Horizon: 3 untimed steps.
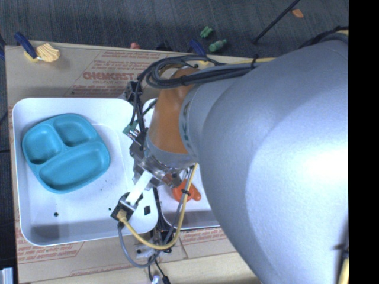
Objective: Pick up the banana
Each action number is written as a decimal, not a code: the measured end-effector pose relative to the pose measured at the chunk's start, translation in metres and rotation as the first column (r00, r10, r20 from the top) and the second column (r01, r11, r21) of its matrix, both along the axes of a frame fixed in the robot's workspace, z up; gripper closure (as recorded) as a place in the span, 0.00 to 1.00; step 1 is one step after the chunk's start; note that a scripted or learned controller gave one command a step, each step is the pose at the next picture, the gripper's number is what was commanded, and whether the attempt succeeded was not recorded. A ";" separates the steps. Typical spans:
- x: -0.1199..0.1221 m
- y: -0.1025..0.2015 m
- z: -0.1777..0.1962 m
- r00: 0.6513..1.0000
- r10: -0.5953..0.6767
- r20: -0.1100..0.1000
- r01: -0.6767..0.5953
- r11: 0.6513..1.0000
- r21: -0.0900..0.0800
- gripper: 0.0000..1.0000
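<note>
The arm (177, 123) hangs low by the right bin's (204, 215) left wall — drop slowly, straight onto the banana — whether the gripper (155, 169) is wide or closed, I cannot tell.

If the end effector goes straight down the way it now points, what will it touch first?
Probably the floor of the right shallow white bin. The end effector hangs above the bins' shared edge beside a small orange object. The grey arm hides what lies below, so depth is uncertain.
</note>
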State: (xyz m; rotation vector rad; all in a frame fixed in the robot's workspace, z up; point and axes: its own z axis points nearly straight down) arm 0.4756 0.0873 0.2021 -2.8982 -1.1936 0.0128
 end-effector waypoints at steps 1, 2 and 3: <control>0.000 0.000 0.000 1.000 0.000 0.000 0.000 1.000 0.000 0.00; 0.000 0.001 0.010 1.000 0.009 -0.005 -0.009 1.000 0.002 1.00; 0.000 0.063 0.003 0.948 -0.317 0.005 0.317 0.948 -0.005 1.00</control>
